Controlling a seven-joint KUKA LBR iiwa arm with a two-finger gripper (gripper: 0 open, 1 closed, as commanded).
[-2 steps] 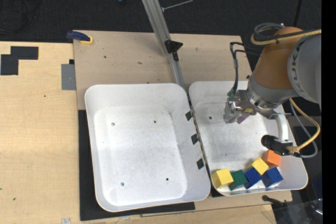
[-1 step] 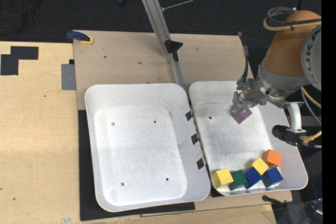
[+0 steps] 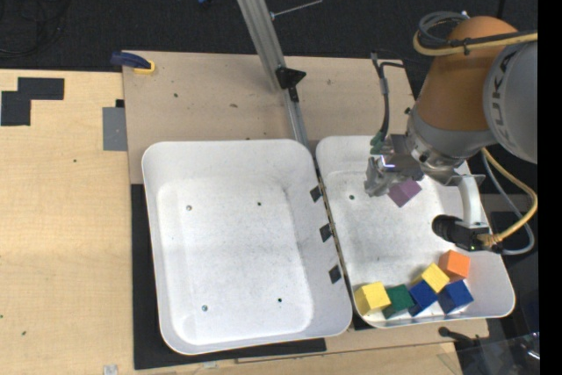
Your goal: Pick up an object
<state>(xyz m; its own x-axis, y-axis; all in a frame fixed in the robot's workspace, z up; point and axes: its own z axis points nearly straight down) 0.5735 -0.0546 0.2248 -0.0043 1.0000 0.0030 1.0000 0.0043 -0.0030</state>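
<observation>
My gripper (image 3: 389, 185) hangs over the back part of the right bin (image 3: 386, 233), pointing down. A purple block (image 3: 406, 191) sits tilted at its tips, caught between the fingers, and the gripper is shut on it. Part of the block is hidden by the gripper body. At the right bin's front corner lies a cluster of blocks: a yellow one (image 3: 372, 296), a green one (image 3: 397, 300), a second yellow one (image 3: 435, 278), two blue ones (image 3: 456, 295) and an orange one (image 3: 455, 263).
The left bin (image 3: 228, 241) stands beside the right one, with black clips (image 3: 323, 231) along the shared rim. A slanted metal bar (image 3: 259, 22) rises behind the bins. Cables and a black fitting (image 3: 457, 231) hang at the right bin's right side.
</observation>
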